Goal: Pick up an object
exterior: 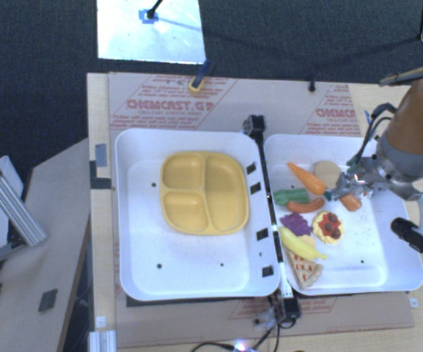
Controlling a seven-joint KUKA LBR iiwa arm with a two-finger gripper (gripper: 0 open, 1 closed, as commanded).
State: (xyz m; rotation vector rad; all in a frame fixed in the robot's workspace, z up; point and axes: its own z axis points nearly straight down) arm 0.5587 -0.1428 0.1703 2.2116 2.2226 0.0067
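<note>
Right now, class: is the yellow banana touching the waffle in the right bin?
Touching. The camera view shows the banana lying across the waffle's upper edge, overlapping it with no white bin floor between them.

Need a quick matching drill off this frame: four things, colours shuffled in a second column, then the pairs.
Things:
1. divided plate
2. carrot
3. grapes
4. bean pod

Colours:
A. purple
B. green
C. yellow
D. orange

Pairs: 1-C, 2-D, 3-A, 4-B
</note>
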